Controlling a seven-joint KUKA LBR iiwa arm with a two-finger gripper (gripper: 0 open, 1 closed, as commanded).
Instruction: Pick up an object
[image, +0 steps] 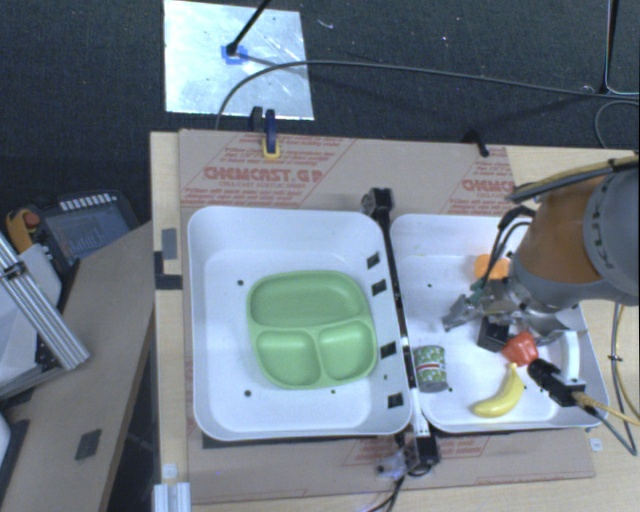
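Observation:
The right bin (440, 250) holds a yellow banana (500, 395) near its front edge. A small green-labelled can (429, 367) stands by the bin's left wall. A red object (519, 348) lies just above the banana, and an orange object (489, 267) is partly hidden behind the arm. My gripper (468, 312) hangs low over the middle of the right bin. It is above and to the right of the can and left of the red object. The grey wrist with its orange band (560, 245) covers the bin's right side.
The left bin (215, 250) holds a green three-compartment plate (308, 328). A black divider with clips (388, 290) runs between the bins. Cables trail at the right edge of the bench. A pendant (85, 228) and a metal rail (40, 310) sit off to the left.

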